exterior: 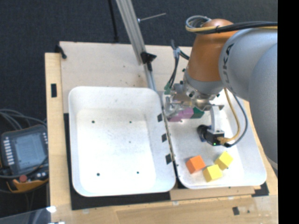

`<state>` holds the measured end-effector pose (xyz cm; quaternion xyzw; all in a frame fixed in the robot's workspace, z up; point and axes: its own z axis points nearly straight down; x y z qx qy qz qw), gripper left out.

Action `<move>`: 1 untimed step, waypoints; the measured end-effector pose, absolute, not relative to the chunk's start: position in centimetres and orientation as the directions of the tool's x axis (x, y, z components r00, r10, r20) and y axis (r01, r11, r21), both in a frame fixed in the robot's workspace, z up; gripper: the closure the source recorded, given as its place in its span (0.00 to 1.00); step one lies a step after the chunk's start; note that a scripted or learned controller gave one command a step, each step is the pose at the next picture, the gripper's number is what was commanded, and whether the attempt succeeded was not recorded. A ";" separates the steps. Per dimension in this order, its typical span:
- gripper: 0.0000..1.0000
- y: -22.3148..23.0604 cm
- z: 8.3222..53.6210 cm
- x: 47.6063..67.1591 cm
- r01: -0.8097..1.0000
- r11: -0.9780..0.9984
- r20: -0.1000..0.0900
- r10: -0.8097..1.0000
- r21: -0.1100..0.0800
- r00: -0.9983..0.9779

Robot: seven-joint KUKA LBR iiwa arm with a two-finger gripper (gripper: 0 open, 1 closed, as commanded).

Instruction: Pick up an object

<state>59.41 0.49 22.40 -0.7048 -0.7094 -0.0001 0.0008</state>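
Observation:
My gripper (177, 107) hangs over the upper left part of the right bin (247, 171), close to the wall between the two bins. A pink block (181, 115) shows right at the gripper's lower end, and a green piece (199, 110) peeks out just to its right. The wrist hides how the gripper meets the pink block. Near the right bin's front edge lie an orange cube (195, 164) and two yellow cubes (224, 159) (212, 172), well apart from the gripper.
The left bin (117, 139) sits beside the gripper's left. A slanted metal rail (133, 29) runs down from the top to the bins' back edge. A black cabled part (209, 134) hangs from the wrist over the right bin. A pendant (25, 150) lies at far left.

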 end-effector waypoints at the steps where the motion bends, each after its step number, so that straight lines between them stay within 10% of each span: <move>1: 1.00 6.3 23.6 58.0 1.000 0.009 0.003 1.000 -0.001 -0.009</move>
